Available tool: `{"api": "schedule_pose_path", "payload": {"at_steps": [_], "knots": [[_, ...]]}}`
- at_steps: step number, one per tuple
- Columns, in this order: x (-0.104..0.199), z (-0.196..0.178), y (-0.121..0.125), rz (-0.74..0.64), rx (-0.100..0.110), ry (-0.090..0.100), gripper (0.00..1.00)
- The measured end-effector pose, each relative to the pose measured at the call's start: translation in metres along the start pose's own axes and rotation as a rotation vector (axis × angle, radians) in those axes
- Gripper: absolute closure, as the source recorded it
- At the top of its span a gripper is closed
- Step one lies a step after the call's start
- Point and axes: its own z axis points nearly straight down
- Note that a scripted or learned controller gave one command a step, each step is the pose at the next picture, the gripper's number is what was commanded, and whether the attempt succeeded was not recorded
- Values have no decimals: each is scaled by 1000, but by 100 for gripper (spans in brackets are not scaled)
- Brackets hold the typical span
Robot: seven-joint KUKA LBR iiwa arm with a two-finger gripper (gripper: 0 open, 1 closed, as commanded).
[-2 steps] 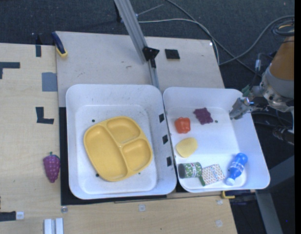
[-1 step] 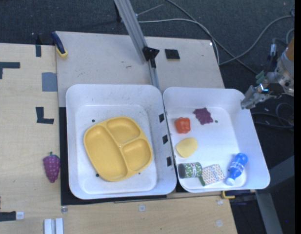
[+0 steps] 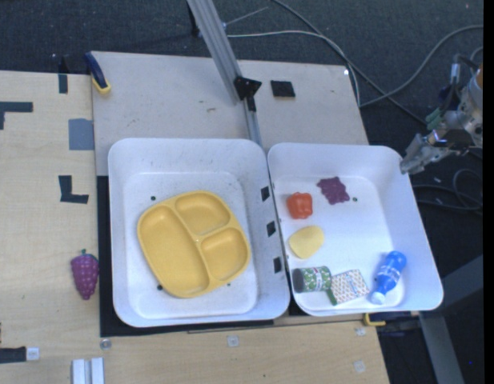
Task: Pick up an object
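The right bin holds a purple grape-like piece, a red-orange pepper, a yellow lemon-like piece, a green can lying on its side, a small patterned packet and a blue bottle. My gripper hangs at the far right, just outside that bin's upper right corner, above the dark floor. Nothing shows between its fingers.
The left bin holds a yellow divided plate. A purple grape bunch lies on the wooden bench to the left. A metal pole slants down to the bins' divide. Cables run across the floor at top right.
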Motion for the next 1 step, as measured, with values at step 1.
{"api": "schedule_pose_path", "payload": {"at_steps": [1], "knots": [[49,20,-5,-3,5,2,100]]}}
